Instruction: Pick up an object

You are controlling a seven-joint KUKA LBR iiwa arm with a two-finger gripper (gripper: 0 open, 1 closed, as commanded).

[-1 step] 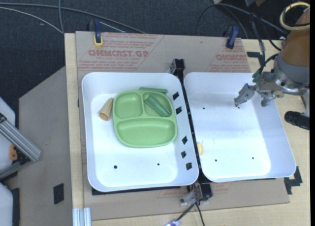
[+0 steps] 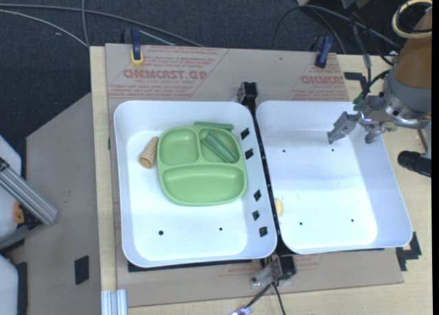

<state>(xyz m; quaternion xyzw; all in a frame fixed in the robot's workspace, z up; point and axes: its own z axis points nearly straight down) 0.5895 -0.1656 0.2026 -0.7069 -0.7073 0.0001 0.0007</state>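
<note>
1. Two-finger grey metal gripper (image 2: pixel 355 128): fingers spread, pinching nothing, above the right shallow white plastic bin (image 2: pixel 384 228).
2. Candidates lie in the left white bin (image 2: pixel 137 238): green divided plastic plate (image 2: pixel 199 183), tan ribbed cone (image 2: pixel 147 152) (just beside it).
3. Progress: nothing grasped yet; approach, grasp and lift remain.

Looks like a robotics lab: two white bins (image 2: pixel 137 238) sit on a cardboard-covered surface (image 2: pixel 206 60) held by blue clamps (image 2: pixel 136 46), loose cables (image 2: pixel 89 5) trail across dark carpet, and a robot arm (image 2: pixel 411 80) reaches in.
</note>
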